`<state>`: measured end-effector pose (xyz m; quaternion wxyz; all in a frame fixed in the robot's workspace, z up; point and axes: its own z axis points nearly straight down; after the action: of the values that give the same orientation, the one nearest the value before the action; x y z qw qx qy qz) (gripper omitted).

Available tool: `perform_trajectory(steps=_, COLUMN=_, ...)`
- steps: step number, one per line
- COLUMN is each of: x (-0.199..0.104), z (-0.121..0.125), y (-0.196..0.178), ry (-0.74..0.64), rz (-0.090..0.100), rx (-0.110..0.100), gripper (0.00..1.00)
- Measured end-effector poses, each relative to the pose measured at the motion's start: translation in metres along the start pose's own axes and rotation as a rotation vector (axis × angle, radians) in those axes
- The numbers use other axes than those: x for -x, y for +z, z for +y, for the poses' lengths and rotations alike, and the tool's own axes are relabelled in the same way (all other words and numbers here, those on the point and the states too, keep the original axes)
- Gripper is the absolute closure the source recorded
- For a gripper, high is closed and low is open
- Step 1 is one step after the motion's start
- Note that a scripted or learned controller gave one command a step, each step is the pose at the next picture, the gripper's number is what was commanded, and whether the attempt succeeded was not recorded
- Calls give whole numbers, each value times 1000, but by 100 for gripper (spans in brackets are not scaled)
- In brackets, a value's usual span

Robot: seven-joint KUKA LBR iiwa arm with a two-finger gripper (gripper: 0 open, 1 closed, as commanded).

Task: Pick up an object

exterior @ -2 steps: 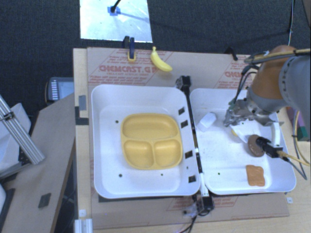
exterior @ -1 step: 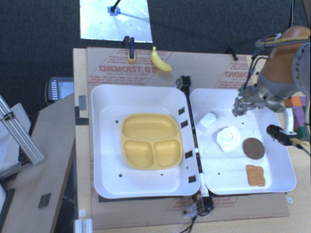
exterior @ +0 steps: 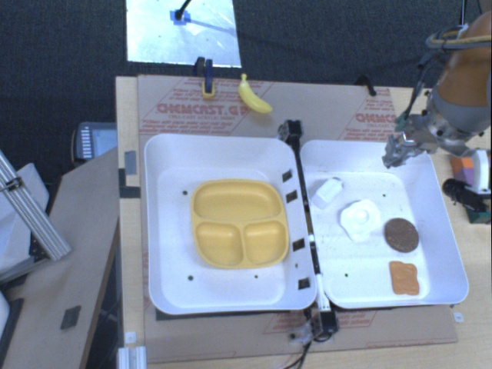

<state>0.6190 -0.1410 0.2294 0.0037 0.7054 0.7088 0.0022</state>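
Nearest us in the right bin lie 4 items: an orange slab, a brown disc, a white lump and a small white block. The left bin holds a yellow tray. Farther back, the gripper hangs over the right bin's far rim, holding nothing we can see; its state we cannot tell. A banana lies beyond.

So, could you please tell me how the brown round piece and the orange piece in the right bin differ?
The brown round piece is a dark disc, while the orange piece is roughly rectangular and lighter. The brown one lies farther up the right bin, beside the white fried egg; the orange one sits nearer the front edge. Both lie flat, apart from the claw.
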Motion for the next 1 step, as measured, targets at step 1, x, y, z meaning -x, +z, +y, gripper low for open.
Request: perform_trajectory(steps=1, x=0, z=2, y=-55, ry=0, rz=0, rx=0, gripper=100)
